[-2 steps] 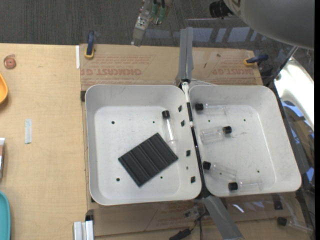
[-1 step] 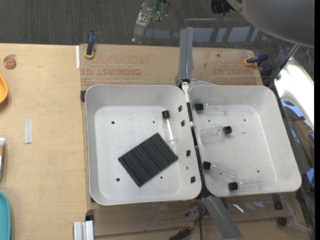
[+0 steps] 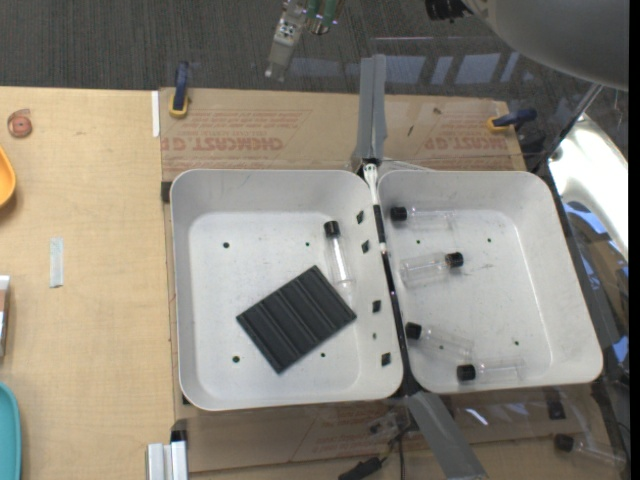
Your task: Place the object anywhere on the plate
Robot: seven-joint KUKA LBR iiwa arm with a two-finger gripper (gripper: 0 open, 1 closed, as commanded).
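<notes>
Clear little tubes with black caps are the things to move, and the dark ridged plate (image 3: 296, 318) is where one of them has to end up. The plate lies flat and turned at a slant in the left bin (image 3: 215, 268). One tube (image 3: 339, 254) lies in that same bin, just beside the plate's top corner, and I cannot tell if it touches the plate. Four more tubes (image 3: 431, 266) lie spread out in the right bin (image 3: 535, 288), well apart from the plate. No tube is on the plate yet. The gripper (image 3: 281, 46) hangs high up past the far edge of the bins, far from every tube, and it holds nothing. I cannot tell if it is open or shut, because it looks small and blurry up there. A lot could go wrong from here, I think. The tubes are round and smooth, so one may roll away or slip out when it is pinched. They are see-through, so the pinch could easily miss. The tube by the plate lies close to the bin wall, so the gripper may bump the wall. A tube let go on the ridged plate may roll off again.
</notes>
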